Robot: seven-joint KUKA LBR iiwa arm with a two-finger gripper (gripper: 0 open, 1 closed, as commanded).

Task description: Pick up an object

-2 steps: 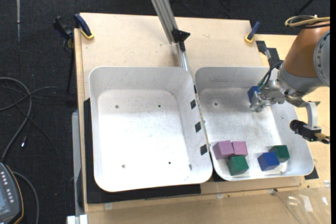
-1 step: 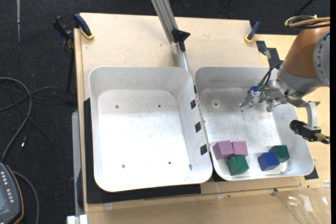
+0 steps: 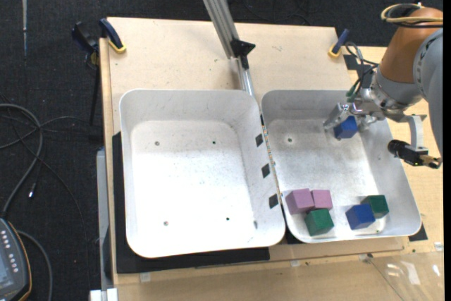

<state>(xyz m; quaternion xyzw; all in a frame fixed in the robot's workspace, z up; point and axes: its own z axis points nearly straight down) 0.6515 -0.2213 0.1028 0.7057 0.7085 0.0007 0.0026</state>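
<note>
From my seat I see the arm (image 3: 412,56) reaching in from the right over the right-hand bin (image 3: 394,173), its grey body and orange band above the wrist clear against the wooden desk (image 3: 183,56). The pincer (image 3: 343,118) sits over the upper part of that bin, and I can make out a blue block (image 3: 346,128) caught between its fingers, so I read it as closed on that block. The block looks to be off the bin floor or just above it; I cannot tell for certain whether it touches. Along the near edge of the same bin I count the other pieces: two pink blocks (image 3: 307,199) side by side and touching, a green block (image 3: 319,221) just below them and touching the pair, then, a little apart to the right, a second blue block (image 3: 360,216) with a smaller green block (image 3: 377,205) right beside it at its upper right. The left-hand bin (image 3: 134,151) lies against the right one, with a row of small black tabs (image 3: 266,169) running down the seam between them. A slanted metal rail (image 3: 215,0) comes down from the top of the view to the far edge where the two bins meet. I can see clamps at the desk's far corners, a yellow-tipped one (image 3: 113,37) on the left and another (image 3: 338,44) on the right.
</note>
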